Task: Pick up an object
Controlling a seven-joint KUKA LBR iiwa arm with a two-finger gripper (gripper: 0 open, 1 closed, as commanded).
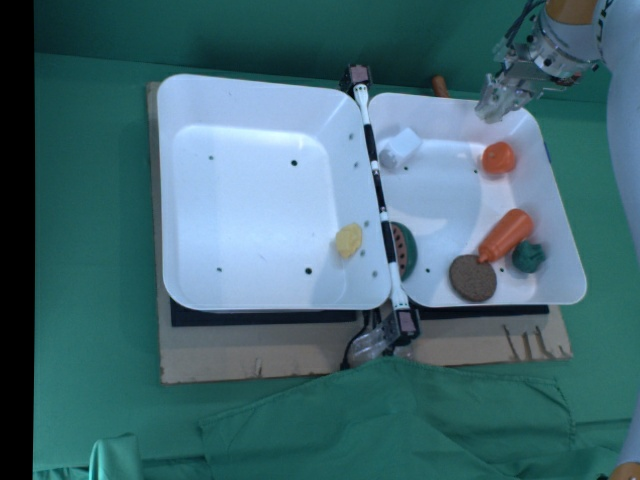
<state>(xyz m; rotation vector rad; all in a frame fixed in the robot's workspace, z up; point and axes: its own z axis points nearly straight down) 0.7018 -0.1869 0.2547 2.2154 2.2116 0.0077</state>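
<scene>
Above the far edge of the right bin hangs the gripper, and I cannot tell its state. It should drop straight onto the orange ball.

No legible text, label, brand or number on either white bin or its contents.

Two bins sit side by side on the tabletop. The left bin holds a chip near its right wall. In the right bin, a block lies at the back left, a ball at the back right, a slice against the left wall, and a disc, carrot and leafy piece at the front right. The pincer hangs over the right bin's back rim.
</scene>
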